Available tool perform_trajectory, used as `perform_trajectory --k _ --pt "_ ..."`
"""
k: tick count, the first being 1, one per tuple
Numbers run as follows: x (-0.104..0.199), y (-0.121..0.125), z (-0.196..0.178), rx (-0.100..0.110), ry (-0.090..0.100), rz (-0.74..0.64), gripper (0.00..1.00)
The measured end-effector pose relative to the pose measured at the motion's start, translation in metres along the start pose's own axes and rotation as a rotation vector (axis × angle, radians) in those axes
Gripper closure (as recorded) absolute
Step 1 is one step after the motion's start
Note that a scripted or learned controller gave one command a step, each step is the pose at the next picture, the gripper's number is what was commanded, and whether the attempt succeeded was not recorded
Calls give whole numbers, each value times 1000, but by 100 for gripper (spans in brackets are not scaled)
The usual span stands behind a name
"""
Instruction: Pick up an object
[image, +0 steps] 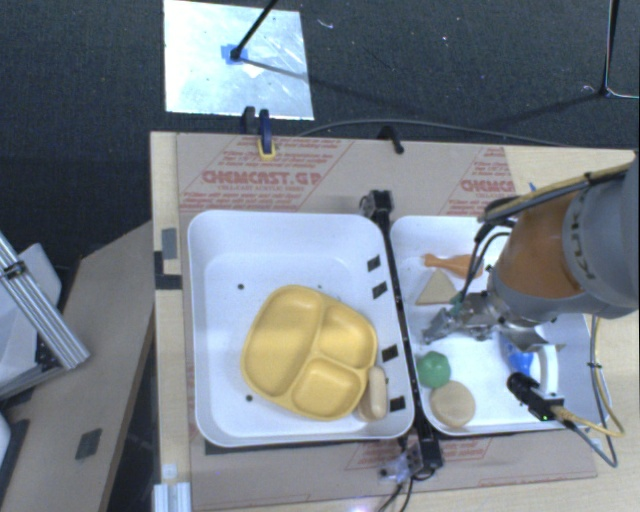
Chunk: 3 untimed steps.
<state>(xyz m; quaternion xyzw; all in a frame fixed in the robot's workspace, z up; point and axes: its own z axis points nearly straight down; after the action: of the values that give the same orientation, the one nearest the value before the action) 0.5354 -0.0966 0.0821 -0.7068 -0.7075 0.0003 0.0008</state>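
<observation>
The tool (445, 325) is held low in the right bin (455, 228), just above a green ball (434, 370); its state cannot be told.

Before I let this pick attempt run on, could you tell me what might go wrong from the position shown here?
The gripper hangs among crowded items in the right bin: a green ball, a tan round piece and a beige wedge. Closing here may nudge neighbours or catch nothing.

The ball could roll away if touched off-centre.

The gripper is near the divider between the bins, so a leftward move might strike it.
</observation>
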Motion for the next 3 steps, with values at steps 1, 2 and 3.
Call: perform_trajectory --k 1,2,3 --pt "0 2 -13 -5 -1 -1 100" --pt "-7 8 -60 -7 -2 -2 100" --pt "-11 16 -122 -10 -3 -3 100"
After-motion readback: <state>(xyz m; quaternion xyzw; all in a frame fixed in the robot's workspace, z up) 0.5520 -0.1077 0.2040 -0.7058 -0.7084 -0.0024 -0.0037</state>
